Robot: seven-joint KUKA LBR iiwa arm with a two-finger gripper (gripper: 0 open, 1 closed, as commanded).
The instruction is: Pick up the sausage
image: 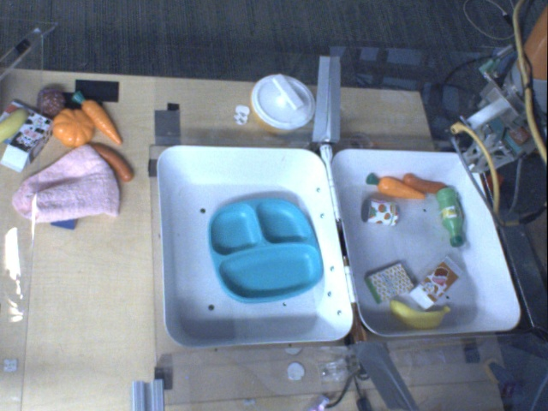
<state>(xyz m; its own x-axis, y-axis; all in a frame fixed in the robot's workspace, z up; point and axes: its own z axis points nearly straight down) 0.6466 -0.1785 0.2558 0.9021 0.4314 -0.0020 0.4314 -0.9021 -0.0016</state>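
Observation:
An orange-red sausage lies in the right bin near its far wall. It sits just behind a carrot with a green top and seems to touch it. A green bottle lies just right of and below the sausage's end. A second, browner sausage-shaped toy rests on the bench at the far left, beside a pink cloth.
The right bin also holds a small patterned can, a checked box, a small carton and a banana. A blue divided plate sits in the left bin. Arm hardware and cables crowd the upper right.

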